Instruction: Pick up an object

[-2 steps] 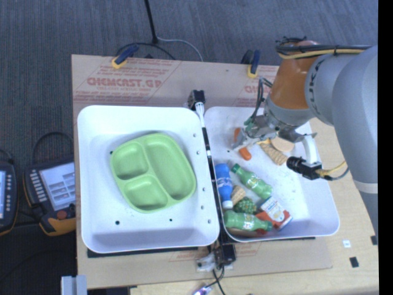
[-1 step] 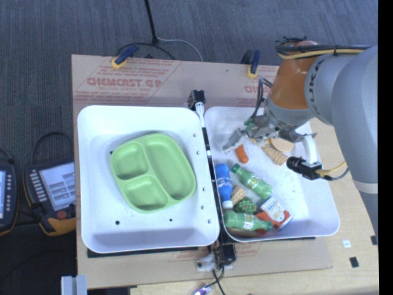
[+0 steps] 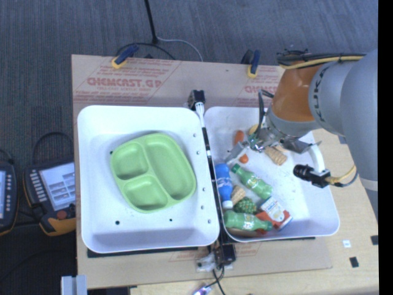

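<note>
End effector (image 3: 256,141) low in right bin (image 3: 319,217), grip state unclear; green bottle (image 3: 252,181) lies just below-left, apart from it.

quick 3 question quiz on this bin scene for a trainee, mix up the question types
1. True or false: the green divided plate lies in the left bin.
2. Where are the small objects piled in the right bin? A) far right corner B) along the left wall and near edge C) spread evenly
3. Fill in: the gripper hangs over the ___ bin.

Key: 1 true. 2 B: the green bottle and blue bottle lie by the divider. 3 right.
</note>
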`<state>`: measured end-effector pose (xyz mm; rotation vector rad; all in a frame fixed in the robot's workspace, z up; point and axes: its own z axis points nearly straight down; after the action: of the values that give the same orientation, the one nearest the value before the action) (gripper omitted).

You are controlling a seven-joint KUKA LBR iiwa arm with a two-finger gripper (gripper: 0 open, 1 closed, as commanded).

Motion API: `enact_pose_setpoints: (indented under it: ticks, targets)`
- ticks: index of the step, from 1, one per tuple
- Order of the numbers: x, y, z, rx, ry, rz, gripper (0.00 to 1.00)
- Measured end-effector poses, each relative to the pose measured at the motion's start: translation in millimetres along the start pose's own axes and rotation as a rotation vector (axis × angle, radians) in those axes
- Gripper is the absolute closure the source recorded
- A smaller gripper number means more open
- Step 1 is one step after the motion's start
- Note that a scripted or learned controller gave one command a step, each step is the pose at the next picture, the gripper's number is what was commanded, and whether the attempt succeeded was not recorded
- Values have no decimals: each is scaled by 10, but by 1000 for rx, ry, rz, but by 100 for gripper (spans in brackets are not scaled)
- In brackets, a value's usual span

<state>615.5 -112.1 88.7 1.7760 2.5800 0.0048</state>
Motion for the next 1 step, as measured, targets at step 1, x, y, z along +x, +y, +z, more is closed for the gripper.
enact_pose_setpoints:
  ticks: [1]
  targets:
    - [-22,9,-114,-5,-5,2,100]
